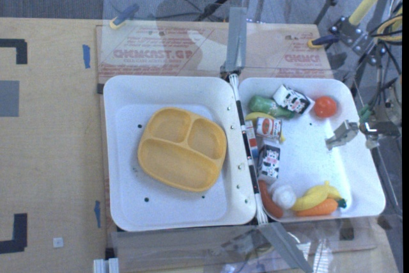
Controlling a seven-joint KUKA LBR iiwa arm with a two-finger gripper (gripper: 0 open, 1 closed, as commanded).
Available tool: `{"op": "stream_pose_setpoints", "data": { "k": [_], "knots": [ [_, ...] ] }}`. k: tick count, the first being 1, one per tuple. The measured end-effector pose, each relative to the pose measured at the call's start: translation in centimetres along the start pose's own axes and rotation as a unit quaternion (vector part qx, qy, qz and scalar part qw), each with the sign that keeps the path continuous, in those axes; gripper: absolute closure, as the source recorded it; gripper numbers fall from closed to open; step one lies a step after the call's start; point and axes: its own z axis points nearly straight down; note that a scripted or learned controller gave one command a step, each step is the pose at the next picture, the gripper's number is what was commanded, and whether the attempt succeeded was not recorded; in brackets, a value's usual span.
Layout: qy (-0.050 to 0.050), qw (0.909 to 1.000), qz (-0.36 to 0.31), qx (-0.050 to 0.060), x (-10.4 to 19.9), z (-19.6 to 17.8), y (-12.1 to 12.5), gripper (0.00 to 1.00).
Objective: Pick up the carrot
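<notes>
I am reaching in from the right, my pincer hovering over the right bin near its right wall. Whether it is apart or together I cannot tell; nothing is showing between the tips. The carrot is lying at the bin's near edge, orange with a green end, touching the yellow bananas just above it. A white egg-like ball and a red sausage are sitting just left of those. Along the bin's left side, two cow-print cartons, a small can and a green item are crowding together, and a tomato is resting near the far right corner. In the left bin a yellow divided plate is lying flat.
</notes>
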Motion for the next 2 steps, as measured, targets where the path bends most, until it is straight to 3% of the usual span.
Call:
{"op": "stream_pose_setpoints", "data": {
  "k": [1, 2],
  "knots": [
    [-0.001, 0.9998, 0.018, -0.004, 0.15, 17.46, -0.73, 0.0],
    [-0.001, 0.9998, 0.019, -0.003, 0.08, 16.67, -0.81, 1.0]
  ]
}}
